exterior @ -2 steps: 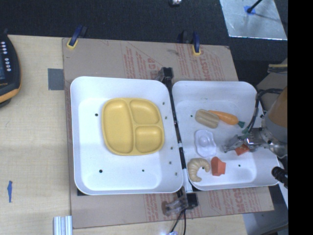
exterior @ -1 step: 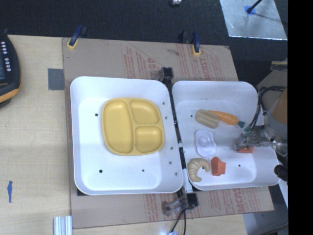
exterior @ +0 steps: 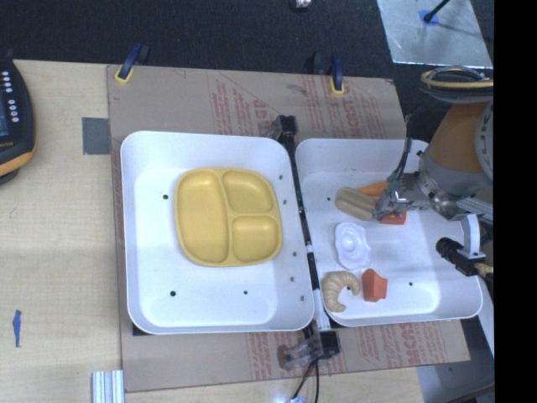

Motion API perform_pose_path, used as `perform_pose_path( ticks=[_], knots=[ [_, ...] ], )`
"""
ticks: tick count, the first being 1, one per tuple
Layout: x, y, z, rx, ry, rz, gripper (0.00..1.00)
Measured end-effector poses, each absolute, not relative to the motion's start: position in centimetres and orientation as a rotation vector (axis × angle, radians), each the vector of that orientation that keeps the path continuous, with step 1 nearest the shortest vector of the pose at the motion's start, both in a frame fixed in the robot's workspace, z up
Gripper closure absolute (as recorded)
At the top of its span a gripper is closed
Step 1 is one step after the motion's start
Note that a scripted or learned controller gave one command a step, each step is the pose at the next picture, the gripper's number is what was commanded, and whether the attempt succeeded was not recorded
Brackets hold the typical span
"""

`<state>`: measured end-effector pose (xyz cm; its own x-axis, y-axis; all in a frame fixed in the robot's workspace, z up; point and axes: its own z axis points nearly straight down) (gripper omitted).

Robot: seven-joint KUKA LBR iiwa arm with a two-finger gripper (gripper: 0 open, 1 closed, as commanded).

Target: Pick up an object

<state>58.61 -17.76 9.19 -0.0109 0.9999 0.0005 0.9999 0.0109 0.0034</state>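
In the right bin (exterior: pixel 428 305), four small toy foods: a tan bread-roll shape (exterior: pixel 356 202) toward the far side, a white fried-egg shape (exterior: pixel 351 244) near the middle, a croissant (exterior: pixel 339 288) at the near left corner, and a red-orange wedge (exterior: pixel 374 285) touching the croissant's right end. Just right of the bread roll, an orange and red piece (exterior: pixel 388 212), partly hidden, so hard to name. Directly over that piece, the tool (exterior: pixel 394 201), low above the bin floor near the roll's right end; cannot tell how far open it is, nor whether anything sits between its parts. Behind it to the right, the grey arm (exterior: pixel 457 187) with its orange band (exterior: pixel 457 137), covering the bin's right wall. In the left bin (exterior: pixel 151 300), a yellow divided plate (exterior: pixel 227 217) with three compartments, lying flat near the centre, apart from every wall. Under both bins, a brown cardboard sheet (exterior: pixel 210 99) held by blue and yellow clamps (exterior: pixel 127 64) at its far edge, all on the wooden worktop (exterior: pixel 50 250). At the far left edge, a black and orange handheld pendant (exterior: pixel 13 116).
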Motion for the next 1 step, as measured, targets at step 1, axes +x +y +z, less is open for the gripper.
perform_pose_path(
  ticks=[1],
  knots=[
    [58.22,-18.13,10.26,2.213,2.235,-0.004,1.0]
  ],
)
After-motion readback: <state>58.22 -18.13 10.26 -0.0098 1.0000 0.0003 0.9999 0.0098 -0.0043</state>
